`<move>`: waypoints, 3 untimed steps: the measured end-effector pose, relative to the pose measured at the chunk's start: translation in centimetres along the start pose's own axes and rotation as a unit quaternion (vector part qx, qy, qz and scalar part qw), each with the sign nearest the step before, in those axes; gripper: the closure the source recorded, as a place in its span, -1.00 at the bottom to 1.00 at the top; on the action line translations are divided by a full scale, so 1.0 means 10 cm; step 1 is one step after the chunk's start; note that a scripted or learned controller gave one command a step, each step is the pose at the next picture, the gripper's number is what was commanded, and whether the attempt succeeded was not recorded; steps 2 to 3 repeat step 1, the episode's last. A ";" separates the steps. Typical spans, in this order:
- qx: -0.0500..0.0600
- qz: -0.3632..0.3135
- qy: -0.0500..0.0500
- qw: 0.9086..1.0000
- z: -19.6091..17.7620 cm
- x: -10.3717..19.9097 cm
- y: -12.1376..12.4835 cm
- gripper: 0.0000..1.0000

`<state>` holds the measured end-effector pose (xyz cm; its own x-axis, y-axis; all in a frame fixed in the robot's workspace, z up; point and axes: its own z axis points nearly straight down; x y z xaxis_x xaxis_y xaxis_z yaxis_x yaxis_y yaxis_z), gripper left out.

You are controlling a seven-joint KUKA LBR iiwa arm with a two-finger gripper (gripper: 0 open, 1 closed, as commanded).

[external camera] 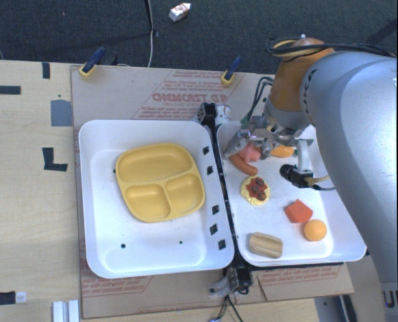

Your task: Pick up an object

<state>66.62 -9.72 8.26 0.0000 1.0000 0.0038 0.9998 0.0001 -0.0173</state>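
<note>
Directly beneath the gripper (252,141) lies the sausage (243,164).

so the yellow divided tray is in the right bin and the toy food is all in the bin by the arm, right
Not quite. The camera view shows the yellow divided tray in the left bin, not the right one. The rest holds: the toy food, such as the orange ball, the bread roll and the small pizza, lies in the right bin, where the arm reaches in.
</note>
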 end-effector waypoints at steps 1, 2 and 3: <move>-0.001 -0.001 -0.001 1.000 -0.12 0.00 0.00 1.00; -0.001 -0.001 -0.001 1.000 -0.12 0.00 0.00 1.00; -0.001 -0.001 -0.001 1.000 -0.12 0.00 0.00 1.00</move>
